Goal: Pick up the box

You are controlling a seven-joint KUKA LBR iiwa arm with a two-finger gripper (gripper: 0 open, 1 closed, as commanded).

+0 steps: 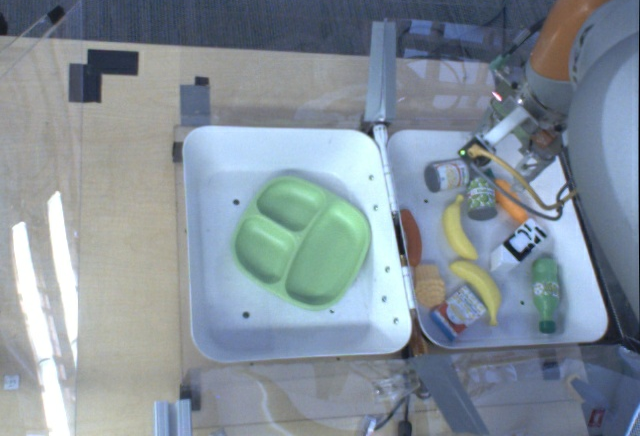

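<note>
Arm: enters from the right, grey body filling the upper right corner, orange band above the wrist; the wrist slants down and to the left over the right bin's back half.
Gripper: low over the back of the right bin, above the can and the small bottle; too small and cluttered to tell whether it is spread or pressed together, and nothing can be made out pinched in it.
Box: small, with red, white and blue print, lying flat near the right bin's front wall, just beside the front banana and the cookie, well apart from the gripper.
Right bin: white and shallow, holds every loose item.
Can: silver, on its side at the back, next to the gripper.
Small bottle: green label, just below the gripper.
Bananas: 2, one mid-bin, the other nearer the front.
Cookie: round, tan, at the left wall.
Green bottle: lying at the front right.
Left bin: white, holds 1 green tray.
Tray: 3 compartments, central, turned at an angle.
</note>
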